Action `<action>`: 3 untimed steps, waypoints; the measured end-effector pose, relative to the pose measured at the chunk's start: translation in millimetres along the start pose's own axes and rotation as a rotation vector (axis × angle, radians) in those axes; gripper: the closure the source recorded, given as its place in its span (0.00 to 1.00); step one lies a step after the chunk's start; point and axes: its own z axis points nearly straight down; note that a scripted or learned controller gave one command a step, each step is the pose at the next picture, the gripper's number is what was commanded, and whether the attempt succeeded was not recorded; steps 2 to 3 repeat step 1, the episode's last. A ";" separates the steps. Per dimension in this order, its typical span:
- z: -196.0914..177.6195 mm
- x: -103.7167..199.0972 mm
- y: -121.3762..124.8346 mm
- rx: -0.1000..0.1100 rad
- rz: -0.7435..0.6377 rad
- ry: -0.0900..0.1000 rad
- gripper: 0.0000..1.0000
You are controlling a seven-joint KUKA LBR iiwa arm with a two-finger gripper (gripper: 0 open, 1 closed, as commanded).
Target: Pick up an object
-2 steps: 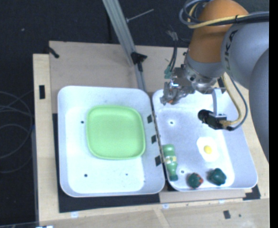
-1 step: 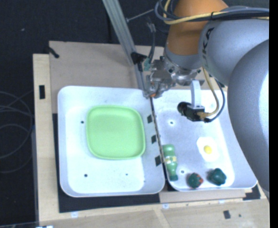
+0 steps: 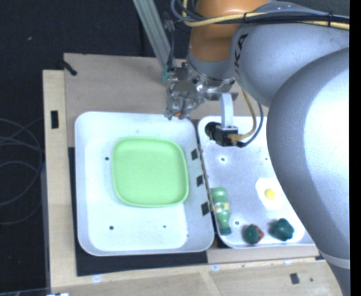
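The grey arm's jaws [image 3: 179, 106] are hovering over the left white bin's [image 3: 94, 165] far rim, their opening unclear; beyond the flat green square plate [image 3: 150, 171], the green plastic bottle [image 3: 220, 210] is lying lengthwise along the right bin's near-left wall.

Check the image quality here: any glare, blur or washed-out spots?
Camera view: the arm's grey casing looms close and soft at right; the white bins are bright, near washed out at the rims; the green plate has fuzzy edges; the claw is small and blurred against the bench; the surroundings at left are dark.
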 end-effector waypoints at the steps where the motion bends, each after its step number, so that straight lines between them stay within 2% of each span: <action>1: -0.6 -2.4 0.1 -0.001 0.003 -0.001 0.00; 3: -0.6 -2.4 0.1 -0.001 0.003 -0.001 0.00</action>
